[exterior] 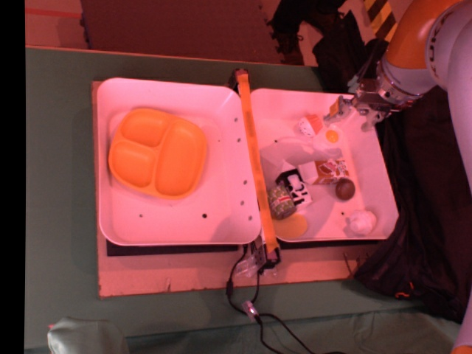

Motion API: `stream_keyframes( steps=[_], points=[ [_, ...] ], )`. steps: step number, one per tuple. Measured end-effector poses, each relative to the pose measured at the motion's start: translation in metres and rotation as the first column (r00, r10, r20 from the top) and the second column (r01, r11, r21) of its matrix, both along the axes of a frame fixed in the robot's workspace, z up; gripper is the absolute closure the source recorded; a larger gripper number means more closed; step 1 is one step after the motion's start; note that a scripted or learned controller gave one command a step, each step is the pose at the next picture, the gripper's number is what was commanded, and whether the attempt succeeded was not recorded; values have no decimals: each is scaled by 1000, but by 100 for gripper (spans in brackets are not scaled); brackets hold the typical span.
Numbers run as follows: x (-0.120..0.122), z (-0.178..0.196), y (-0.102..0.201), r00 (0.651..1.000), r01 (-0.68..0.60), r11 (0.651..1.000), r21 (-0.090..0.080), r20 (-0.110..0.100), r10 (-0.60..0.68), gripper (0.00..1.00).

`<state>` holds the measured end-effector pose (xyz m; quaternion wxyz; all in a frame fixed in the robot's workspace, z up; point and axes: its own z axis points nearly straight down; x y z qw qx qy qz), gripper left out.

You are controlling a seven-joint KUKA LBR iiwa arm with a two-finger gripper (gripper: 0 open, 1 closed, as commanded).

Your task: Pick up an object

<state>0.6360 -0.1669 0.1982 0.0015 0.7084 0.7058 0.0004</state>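
My gripper (352, 108) hovers above the right bin's (383, 198) far edge; finger state: cannot tell. Nearest target: small white-and-orange object (310, 126). I should centre over it, then descend vertically.

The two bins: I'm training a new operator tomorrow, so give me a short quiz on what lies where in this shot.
1. True or false: the orange tray lies in the left bin.
2. Which item lies nearest the right bin's lower right corner? A) white ball B) brown ball C) small carton
3. Fill in: the gripper hovers over the right bin's ____ edge.

Key: 1 true; 2 A; 3 upper.
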Motion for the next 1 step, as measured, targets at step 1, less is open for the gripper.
stream_keyframes(
  steps=[1],
  points=[
    [0,0,0,1000,0,1000,0,0,0,0]
  ],
)
